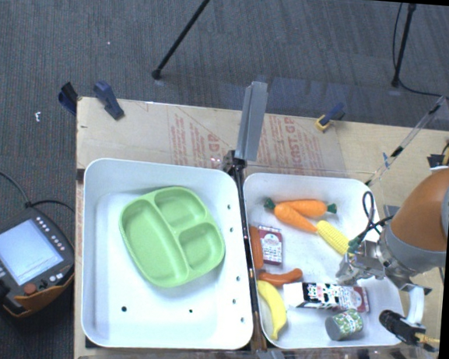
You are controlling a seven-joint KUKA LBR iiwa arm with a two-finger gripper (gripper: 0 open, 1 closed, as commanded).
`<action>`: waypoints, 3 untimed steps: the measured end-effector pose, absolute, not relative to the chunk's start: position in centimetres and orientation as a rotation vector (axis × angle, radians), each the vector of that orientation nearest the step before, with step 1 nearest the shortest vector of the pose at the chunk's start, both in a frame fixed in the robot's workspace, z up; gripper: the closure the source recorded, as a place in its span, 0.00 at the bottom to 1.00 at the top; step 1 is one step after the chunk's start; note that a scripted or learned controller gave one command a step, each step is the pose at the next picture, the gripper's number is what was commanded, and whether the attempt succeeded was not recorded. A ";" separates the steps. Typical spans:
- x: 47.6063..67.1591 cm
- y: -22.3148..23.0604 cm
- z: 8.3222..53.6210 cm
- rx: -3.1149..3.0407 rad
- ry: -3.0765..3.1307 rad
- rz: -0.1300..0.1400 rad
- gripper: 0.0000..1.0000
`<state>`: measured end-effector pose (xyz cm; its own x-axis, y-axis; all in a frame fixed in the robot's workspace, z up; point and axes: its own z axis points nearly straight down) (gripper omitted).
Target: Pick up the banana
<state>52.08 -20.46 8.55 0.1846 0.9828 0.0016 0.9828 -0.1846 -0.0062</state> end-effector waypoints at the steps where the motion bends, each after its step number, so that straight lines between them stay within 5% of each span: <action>1: 59.0 -14.4 8.6 -2.499 -1.895 0.004 1.00; 2: 59.2 -8.6 19.0 -2.653 -1.680 0.001 1.00; 3: 50.3 -13.7 10.6 -2.762 -1.489 0.003 1.00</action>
